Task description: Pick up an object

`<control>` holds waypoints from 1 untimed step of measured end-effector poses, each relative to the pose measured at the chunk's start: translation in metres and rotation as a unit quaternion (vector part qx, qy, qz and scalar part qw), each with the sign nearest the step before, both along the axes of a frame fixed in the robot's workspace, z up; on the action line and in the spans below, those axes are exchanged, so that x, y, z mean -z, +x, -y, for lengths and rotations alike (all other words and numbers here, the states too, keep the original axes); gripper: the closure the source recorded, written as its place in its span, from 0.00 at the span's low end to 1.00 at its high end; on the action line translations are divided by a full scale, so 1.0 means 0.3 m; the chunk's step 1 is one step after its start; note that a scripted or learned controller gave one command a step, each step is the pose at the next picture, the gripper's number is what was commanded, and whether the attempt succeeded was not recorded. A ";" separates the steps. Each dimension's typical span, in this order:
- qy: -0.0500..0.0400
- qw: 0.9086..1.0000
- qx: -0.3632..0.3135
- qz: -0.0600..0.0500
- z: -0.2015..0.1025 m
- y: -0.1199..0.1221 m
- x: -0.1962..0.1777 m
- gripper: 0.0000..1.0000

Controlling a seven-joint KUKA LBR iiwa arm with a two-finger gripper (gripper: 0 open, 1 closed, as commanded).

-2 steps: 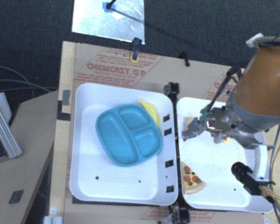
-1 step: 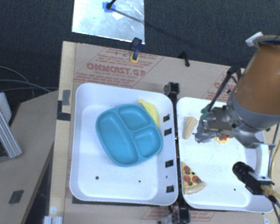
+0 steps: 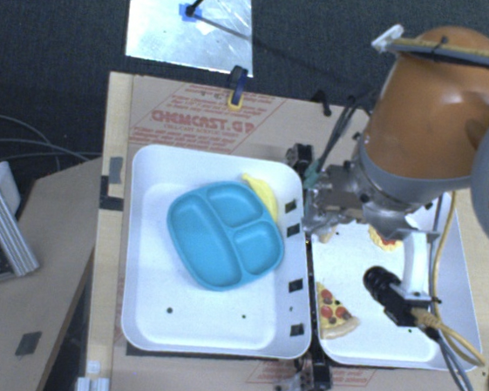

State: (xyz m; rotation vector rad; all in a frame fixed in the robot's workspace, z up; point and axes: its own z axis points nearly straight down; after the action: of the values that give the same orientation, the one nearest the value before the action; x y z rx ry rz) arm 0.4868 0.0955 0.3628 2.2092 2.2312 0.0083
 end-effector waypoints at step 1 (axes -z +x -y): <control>-0.001 1.000 0.002 -0.002 -0.062 -0.001 0.042 1.00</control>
State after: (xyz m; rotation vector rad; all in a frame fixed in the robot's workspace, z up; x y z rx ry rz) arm 0.4865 0.1143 0.3501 2.2154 2.2276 0.0017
